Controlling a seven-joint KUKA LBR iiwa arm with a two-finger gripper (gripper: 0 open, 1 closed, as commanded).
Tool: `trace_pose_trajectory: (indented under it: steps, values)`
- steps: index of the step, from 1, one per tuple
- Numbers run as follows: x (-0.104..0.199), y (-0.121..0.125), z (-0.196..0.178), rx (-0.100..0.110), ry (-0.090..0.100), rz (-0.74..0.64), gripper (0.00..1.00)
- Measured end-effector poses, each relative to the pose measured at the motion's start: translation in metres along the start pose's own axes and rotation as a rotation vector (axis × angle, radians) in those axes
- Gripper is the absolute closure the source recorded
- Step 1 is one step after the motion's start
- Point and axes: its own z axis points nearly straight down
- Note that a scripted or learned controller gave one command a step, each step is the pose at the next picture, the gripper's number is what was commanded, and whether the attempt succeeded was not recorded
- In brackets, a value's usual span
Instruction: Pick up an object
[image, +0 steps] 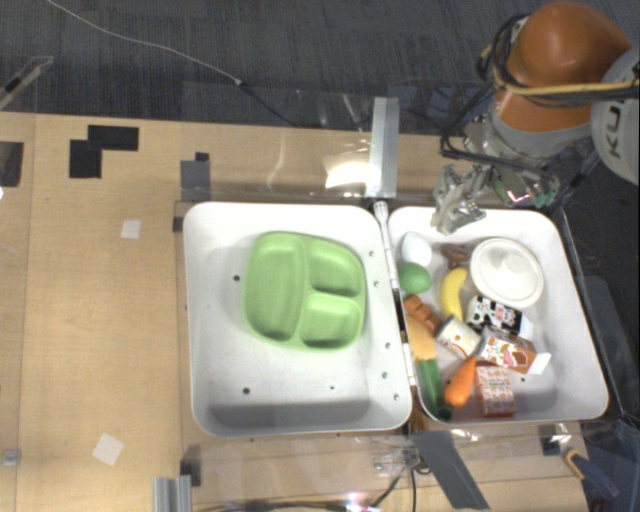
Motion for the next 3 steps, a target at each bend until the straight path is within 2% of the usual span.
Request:
trace_pose_trajectory:
  steps: [1,2,3]
  values:
    - [-0.003,0.0,-0.014,0.004,-0.012,0.001,1.0]
    - [0.031,-0.041,-0.013,-0.007,0.011,-0.494,1.0]
    - [0.063,-0.131,-0.001,-0.01,0.01,-0.929,1.0]
